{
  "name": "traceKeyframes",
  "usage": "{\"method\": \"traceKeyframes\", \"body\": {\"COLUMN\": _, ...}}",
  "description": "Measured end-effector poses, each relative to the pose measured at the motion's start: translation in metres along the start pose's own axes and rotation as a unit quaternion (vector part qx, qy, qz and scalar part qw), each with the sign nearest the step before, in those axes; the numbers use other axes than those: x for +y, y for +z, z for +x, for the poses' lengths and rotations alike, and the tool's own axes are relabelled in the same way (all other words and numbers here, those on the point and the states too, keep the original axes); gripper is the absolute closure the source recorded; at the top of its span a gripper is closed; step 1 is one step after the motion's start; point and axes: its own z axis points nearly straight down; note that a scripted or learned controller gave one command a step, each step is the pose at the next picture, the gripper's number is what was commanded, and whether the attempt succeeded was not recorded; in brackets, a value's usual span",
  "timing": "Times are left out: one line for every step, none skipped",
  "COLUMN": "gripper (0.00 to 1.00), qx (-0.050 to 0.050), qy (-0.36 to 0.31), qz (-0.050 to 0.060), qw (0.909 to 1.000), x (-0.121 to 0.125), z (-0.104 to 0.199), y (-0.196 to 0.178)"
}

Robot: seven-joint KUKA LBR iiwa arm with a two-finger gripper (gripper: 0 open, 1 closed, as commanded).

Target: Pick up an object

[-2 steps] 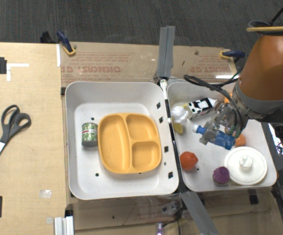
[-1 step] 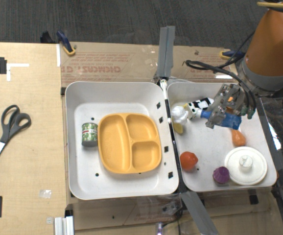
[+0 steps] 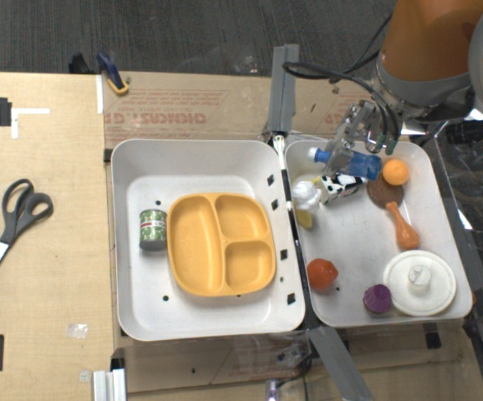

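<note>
Our pincer hovers over the right white bin; its grip we cannot tell. Just below it lies one blue plastic bottle; beside that, one orange ball. Far left of it: one yellow divided plate.

Both bins are white; the left one carries a yellow-orange tray and a can with a green label and silvery ends. In the right bin: an orange ball, a blue bottle, a cow patched black and white, a brown-and-orange spoon, a red-orange tomato, a purple cup and a white lid. Bench is pale wood with black-handled scissors; arm is orange over grey.
</note>
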Motion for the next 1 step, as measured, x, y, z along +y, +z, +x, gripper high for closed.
{"method": "traceKeyframes", "body": {"gripper": 1.0, "qx": 0.001, "qy": -0.018, "qz": 0.0, "qw": 0.9998, "x": -0.0783, "z": 0.0162, "y": 0.0978}}
